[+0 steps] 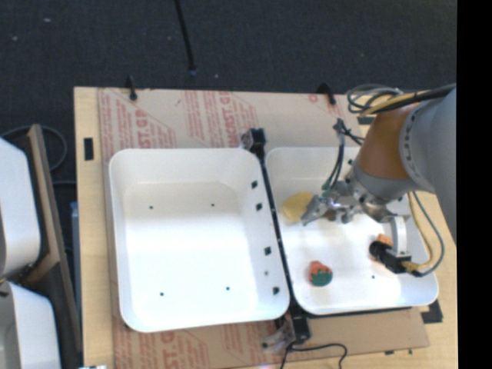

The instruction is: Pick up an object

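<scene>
Right white bin [430, 287]: arm bent low, end effector [323, 208] beside yellow object [296, 204], grip state indiscernible.

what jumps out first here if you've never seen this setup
The grey arm with its orange band reaches in from the right, its gripper low in the right bin beside a yellow object. Nearer the front of that bin lies a small red-and-green object. The left bin sits alongside.
</scene>
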Controlling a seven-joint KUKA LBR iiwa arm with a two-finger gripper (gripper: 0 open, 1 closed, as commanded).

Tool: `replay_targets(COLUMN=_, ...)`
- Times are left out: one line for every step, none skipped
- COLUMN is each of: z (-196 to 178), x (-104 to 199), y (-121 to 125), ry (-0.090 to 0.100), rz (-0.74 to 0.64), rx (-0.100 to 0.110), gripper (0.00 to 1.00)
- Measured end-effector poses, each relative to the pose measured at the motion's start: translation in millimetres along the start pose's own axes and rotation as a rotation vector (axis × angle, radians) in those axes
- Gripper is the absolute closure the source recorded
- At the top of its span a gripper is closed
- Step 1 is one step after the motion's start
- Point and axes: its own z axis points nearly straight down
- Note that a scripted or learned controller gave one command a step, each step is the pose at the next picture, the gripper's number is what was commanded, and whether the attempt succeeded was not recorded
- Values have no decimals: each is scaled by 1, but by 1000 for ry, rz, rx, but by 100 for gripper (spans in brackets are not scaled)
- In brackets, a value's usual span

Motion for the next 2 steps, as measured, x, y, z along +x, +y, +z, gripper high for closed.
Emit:
replay_targets(z=0, x=-2, y=74, ry=-1, rz=3, rx=-3, gripper=0)
replay_targets(z=-59, x=-5, y=57, ry=-1, rz=5, rx=-5, gripper=0)
